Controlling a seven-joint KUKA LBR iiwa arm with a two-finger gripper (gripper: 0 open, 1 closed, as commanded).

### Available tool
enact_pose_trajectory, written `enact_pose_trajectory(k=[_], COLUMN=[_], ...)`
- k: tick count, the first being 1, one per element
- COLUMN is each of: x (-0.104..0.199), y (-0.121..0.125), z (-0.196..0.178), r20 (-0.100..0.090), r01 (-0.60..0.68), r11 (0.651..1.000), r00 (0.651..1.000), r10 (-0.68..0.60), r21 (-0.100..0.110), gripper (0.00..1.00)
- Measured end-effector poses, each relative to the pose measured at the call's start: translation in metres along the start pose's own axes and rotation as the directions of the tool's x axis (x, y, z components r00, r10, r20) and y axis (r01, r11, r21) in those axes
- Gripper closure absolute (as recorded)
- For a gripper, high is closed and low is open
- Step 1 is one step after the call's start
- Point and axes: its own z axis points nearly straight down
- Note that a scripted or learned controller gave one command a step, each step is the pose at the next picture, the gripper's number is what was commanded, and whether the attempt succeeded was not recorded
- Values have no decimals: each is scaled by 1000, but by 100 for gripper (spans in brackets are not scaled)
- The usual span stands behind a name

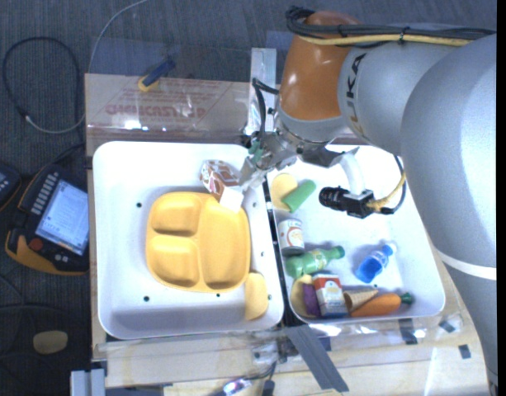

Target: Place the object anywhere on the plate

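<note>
You see the end effector [254, 165] above the wall between the 2 bins, gripping a small red-white packet [219, 176] that hangs over the yellow plate [199, 239] at its far rim. The plate lies in the left bin [120, 221], white floor free around it. The right bin [424, 262] is crowded: green bottle [313, 261], blue bottle [374, 262], carrot [375, 305], small jar [291, 234].
</note>
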Motion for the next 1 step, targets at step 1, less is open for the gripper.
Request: enact_pose_trajectory(k=[1], x=[0], y=[0], z=[0], r20=[0], r01=[0], r11=[1000], r00=[1000], r10=[0], r21=[0], gripper=[0])
